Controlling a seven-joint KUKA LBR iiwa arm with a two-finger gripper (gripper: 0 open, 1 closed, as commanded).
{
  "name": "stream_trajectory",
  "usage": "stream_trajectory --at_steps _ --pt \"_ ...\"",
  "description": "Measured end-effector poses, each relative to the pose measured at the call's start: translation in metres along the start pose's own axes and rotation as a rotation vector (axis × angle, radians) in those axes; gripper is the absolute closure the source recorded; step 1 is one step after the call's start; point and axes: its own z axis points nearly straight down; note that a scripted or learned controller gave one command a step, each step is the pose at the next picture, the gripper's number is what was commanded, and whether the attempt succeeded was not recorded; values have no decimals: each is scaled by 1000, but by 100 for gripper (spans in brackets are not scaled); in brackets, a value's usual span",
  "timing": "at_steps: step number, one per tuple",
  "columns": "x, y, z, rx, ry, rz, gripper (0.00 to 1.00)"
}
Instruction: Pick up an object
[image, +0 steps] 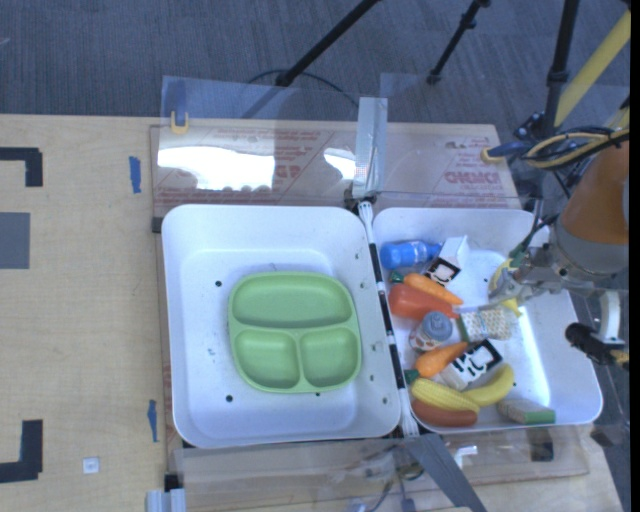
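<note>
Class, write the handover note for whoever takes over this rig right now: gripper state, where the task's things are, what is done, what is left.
Gripper: low over the right bin, at its right side; open or shut cannot be told, nothing seen held.
Things: toys piled in the right bin, including a banana, carrots and a blue bottle. Green divided plate lies in the left bin.
Done: no pick visible.
Left: grasp one object and lift it.

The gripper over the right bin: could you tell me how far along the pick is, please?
Done: the arm has reached the right bin, and the gripper sits low by the small yellow-and-white item. In hand: nothing visibly held; I cannot tell how the gripper stands. Left: grasping and lifting. The carrots, blue bottle and banana lie in the bin, and the green tray sits in the left bin.
</note>
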Motion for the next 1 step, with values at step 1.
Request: stream_trajectory --at_steps 1 --pt "29 35 -76 3 -4 -375 100"
